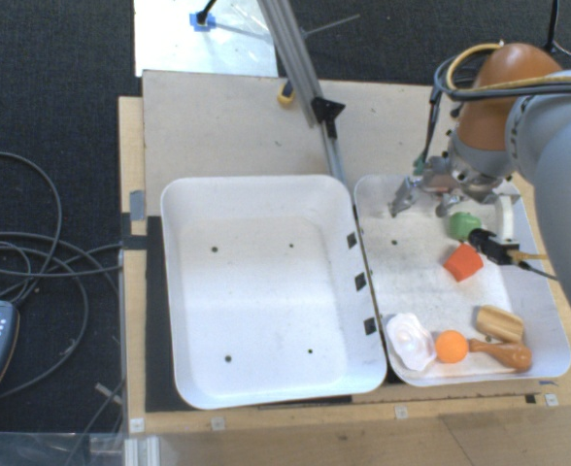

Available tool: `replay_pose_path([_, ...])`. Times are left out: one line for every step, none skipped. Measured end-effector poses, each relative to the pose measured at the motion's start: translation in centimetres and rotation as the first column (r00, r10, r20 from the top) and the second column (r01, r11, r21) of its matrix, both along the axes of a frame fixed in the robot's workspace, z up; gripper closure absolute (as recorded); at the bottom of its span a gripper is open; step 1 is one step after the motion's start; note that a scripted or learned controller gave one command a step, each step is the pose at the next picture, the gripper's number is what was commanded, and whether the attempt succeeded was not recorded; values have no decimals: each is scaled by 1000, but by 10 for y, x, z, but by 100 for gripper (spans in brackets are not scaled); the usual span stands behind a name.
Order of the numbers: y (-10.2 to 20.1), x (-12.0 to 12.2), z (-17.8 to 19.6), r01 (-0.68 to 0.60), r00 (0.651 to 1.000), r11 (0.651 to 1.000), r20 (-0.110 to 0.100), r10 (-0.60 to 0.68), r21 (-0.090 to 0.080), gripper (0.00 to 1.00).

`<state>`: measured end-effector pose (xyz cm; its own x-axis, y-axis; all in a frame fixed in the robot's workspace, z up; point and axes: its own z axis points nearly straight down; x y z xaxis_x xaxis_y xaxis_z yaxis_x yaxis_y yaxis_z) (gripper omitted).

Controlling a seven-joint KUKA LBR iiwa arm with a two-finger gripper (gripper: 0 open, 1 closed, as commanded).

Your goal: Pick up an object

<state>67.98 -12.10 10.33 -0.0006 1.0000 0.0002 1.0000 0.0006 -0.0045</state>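
Note:
My gripper [423,203] hangs over the far end of the right bin [383,260], its fingers spread apart and nothing between them. Just to its right lies a green object [463,224], and a red cube [463,262] sits a little nearer. At the bin's near end are a white crumpled object [409,341], an orange ball [451,347], a pale wooden block [499,323] and a brown wooden piece [506,355] beside the ball. The gripper touches none of them.
The left bin [266,289] stands beside the right one, their walls meeting in the middle. A grey slanted pole [295,51] crosses above the bench's far side. Cables and a pendant lie on the floor at the left.

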Motion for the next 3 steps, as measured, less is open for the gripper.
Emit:
replay_pose_path([0, 3, 16, -1, 1000, 1000, 10, 1, -1, 100])
replay_pose_path([-1, 10, 81, -3, 1000, 1000, 15, 3, -2, 100])
replay_pose_path([-1, 11, 110, -4, 1000, 1000, 10, 4, -1, 100])
